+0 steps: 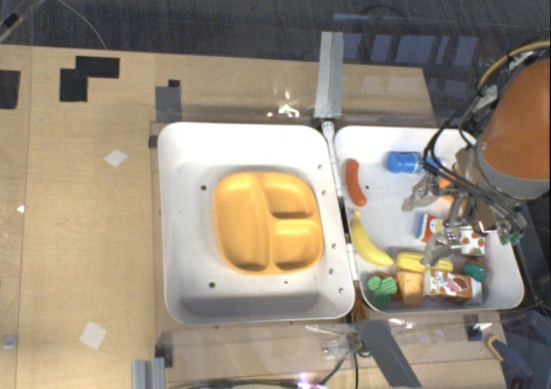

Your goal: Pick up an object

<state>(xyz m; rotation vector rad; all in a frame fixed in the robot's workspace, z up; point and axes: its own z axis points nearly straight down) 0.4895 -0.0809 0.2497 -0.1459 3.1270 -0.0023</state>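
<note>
The right bin (379,142) holds several toy foods. Among them are a blue cylinder (401,162), a red sausage (355,183), a yellow banana (368,243), a green broccoli piece (382,287) and a printed juice carton (449,286). My gripper (430,224) hangs low over the bin's right half, its two metal fingers spread apart, so it is open. One fingertip (419,198) is toward the blue cylinder, the other (439,250) is by the front pile. A small white and blue carton (427,227) lies under the gap; nothing is lifted.
The left bin (185,206) carries a yellow divided plate (265,221). A metal divider rail (329,77) runs up behind where the bins meet. The arm's orange band (521,129) and its cables overhang the right bin's right side. Wooden bench (77,232) extends left.
</note>
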